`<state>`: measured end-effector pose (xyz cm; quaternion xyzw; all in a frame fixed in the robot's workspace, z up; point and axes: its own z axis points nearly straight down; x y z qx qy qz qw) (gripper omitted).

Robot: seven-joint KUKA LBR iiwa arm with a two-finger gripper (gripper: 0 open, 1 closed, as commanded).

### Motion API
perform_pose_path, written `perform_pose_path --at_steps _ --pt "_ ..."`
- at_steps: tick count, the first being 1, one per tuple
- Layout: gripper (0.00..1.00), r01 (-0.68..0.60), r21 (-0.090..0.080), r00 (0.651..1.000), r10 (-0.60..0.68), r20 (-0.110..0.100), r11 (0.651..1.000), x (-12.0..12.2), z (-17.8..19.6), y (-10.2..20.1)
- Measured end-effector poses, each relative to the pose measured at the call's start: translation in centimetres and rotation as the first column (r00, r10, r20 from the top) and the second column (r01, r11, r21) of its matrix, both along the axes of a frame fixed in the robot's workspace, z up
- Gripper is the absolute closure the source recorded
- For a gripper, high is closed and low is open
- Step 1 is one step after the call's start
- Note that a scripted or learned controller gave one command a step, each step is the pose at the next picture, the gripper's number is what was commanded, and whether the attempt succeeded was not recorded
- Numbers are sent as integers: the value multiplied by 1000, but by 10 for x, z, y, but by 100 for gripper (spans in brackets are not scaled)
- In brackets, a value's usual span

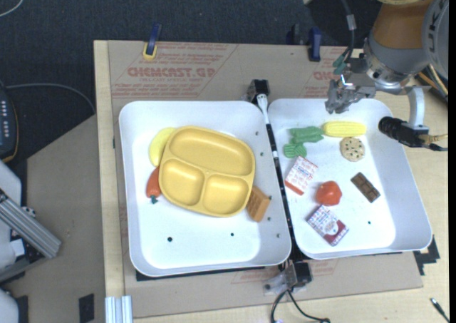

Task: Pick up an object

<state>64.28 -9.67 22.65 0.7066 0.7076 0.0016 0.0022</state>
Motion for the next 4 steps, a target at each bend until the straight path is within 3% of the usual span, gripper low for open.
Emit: perform_pose_path --at_steps 1,2,3,4 --pt "100 3 1 1000 -3 -9 1000 -25 -11 1" --pt "100 2 1 1000 -2 -3 1000 -32 6 3" --pt "100 0 0 1000 0 -5 1000 -21 -8 14" --pt "100 3 1 1000 -3 -7 1000 -35 -2 1"
